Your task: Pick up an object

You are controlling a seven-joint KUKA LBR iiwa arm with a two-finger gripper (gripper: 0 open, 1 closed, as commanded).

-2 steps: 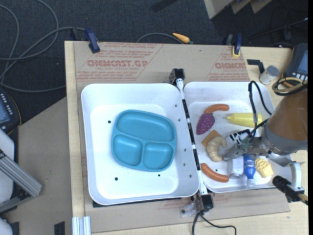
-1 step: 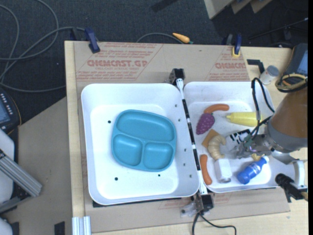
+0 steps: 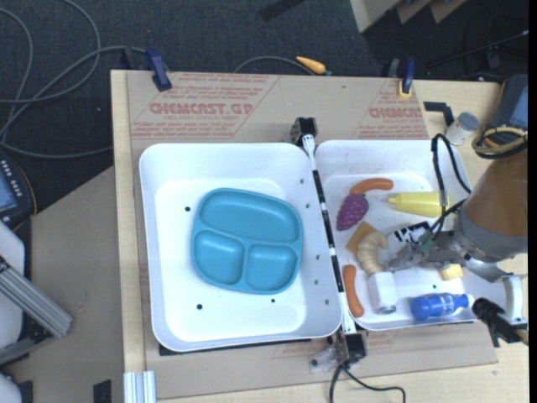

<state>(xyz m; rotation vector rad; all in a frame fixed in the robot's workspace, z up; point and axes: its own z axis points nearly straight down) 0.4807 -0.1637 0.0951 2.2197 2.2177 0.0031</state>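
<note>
Down front, blue plastic bottle (image 3: 440, 306) is lying sideways just past the jaws (image 3: 401, 254), which are hovering nearer the tan croissant-shaped toy (image 3: 369, 248); can't tell if they're open.

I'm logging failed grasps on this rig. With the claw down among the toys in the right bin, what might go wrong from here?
1. Crowding: the claw sits low among the croissant, the white block and the yellow bottle, so it may nudge neighbours or pinch two things.
2. The blue bottle and the sausage lie near the right bin's rim, likely awkward to reach.
</note>
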